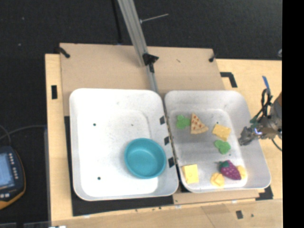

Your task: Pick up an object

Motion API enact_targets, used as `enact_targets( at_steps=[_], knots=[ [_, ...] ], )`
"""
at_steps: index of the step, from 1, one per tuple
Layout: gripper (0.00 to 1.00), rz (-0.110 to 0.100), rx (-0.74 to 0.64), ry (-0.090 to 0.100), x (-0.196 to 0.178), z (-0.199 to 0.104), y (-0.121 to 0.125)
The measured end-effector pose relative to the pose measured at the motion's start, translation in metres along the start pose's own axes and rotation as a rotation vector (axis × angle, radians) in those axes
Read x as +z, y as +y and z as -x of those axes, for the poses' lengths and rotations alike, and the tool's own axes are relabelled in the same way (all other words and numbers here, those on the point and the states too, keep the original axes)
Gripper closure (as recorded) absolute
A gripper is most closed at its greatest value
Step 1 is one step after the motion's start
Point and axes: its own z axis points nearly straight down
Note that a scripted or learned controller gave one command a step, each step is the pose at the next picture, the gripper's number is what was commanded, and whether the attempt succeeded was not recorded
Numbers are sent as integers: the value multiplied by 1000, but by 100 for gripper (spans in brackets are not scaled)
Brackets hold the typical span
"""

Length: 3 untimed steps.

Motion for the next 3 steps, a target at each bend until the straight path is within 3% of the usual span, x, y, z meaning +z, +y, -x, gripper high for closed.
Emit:
enact_targets(
  at_steps=[1, 3],
  knots=[
    [100, 0, -1, 0, -36, 1, 1],
    [100, -2, -3, 2, -31, -89, 15]
  ],
)
